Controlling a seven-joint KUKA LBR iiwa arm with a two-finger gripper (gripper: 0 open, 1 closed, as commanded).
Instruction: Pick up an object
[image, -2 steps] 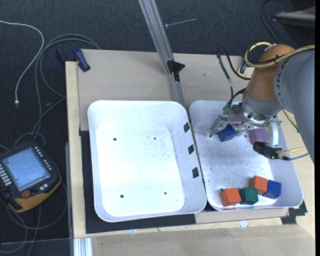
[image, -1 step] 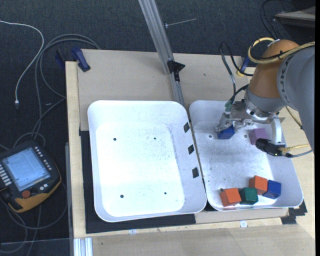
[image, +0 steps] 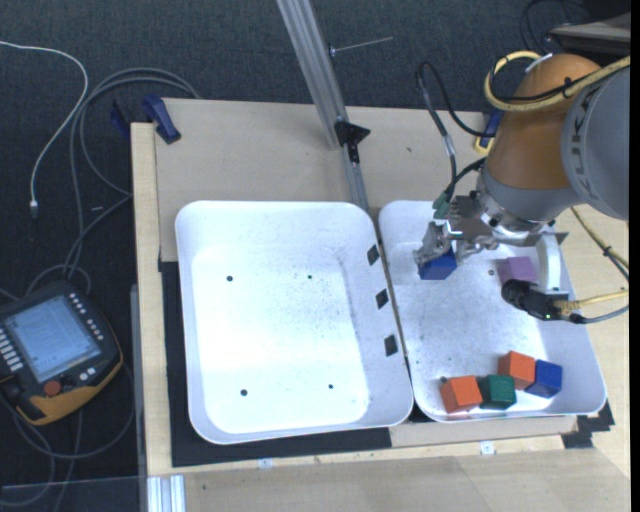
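Blue block (image: 437, 266) gripped between the closed jaws of the gripper (image: 436, 252)
Judged light, rigid, smooth-sided; flat opposite faces are best pinched, left of the purple block (image: 518, 268)

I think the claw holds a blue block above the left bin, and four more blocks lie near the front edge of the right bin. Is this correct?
One thing is wrong: the bin. The camera view shows the claw with the blue block between its fingers above the right bin, not the left one. The four other blocks do lie near that bin's front edge.
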